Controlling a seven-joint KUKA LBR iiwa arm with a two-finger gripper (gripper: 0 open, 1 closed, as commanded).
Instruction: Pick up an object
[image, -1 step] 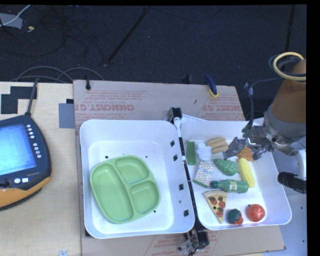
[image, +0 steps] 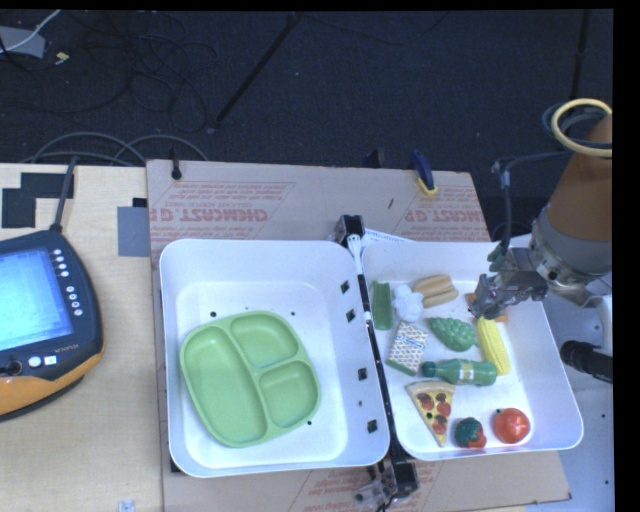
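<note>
1. Camera view, the toy to take: a yellow corn cob (image: 492, 344) in the right bin (image: 560, 400), close to the far right side, lying long-ways just beside a green bottle (image: 462, 372).
2. Probably light, hard plastic. Bumpy, so maybe not too slippery. Round, so likely to roll if pushed. Best taken across the middle, at the thin way, not by the ends.
3. Look of it: bright yellow, long, a bit fat in the middle, no leaves to see.
4. End effector (image: 493, 297) low over the top end of the corn, at the tip of the grey arm (image: 575, 235) with its orange part. Open or closed? Cannot tell, too dark and small. Nothing seen held in it.
5. Other toys near: a hot dog bun (image: 436, 289), a bumpy green thing (image: 452, 333), a pizza slice (image: 433, 406), a red tomato (image: 511, 425).
6. Left bin (image: 200, 270) with a green tray (image: 250, 375) in it. Both bins side by side on the worktop (image: 90, 430).
</note>
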